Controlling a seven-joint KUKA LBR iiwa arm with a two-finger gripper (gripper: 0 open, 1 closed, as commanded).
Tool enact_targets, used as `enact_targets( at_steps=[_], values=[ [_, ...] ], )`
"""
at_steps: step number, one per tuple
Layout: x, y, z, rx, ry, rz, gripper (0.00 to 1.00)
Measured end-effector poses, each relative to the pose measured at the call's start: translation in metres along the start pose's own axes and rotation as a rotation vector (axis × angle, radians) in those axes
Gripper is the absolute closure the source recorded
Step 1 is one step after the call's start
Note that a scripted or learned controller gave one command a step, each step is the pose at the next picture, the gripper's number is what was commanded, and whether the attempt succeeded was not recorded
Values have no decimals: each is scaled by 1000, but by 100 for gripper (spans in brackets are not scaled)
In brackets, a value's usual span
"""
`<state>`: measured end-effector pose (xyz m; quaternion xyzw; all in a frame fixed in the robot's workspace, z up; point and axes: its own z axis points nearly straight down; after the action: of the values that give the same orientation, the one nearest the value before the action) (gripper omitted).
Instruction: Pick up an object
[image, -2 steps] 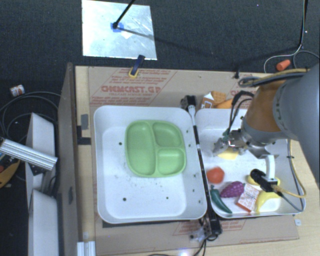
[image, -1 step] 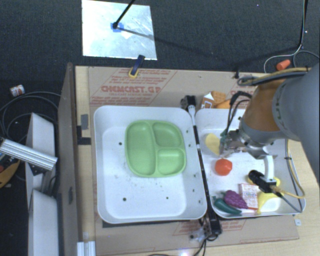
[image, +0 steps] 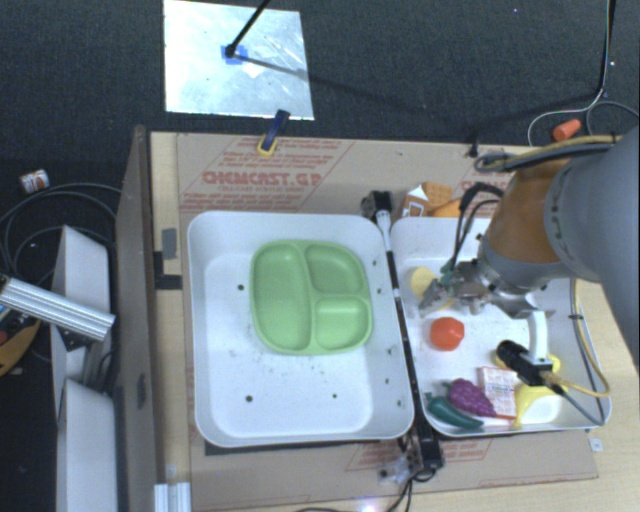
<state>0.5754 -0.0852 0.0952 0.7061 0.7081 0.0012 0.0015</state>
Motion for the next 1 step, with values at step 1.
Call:
enact_targets(
  at_steps=[1],
  values=[
    [-4,-34,11,4,1,4,0]
  ],
)
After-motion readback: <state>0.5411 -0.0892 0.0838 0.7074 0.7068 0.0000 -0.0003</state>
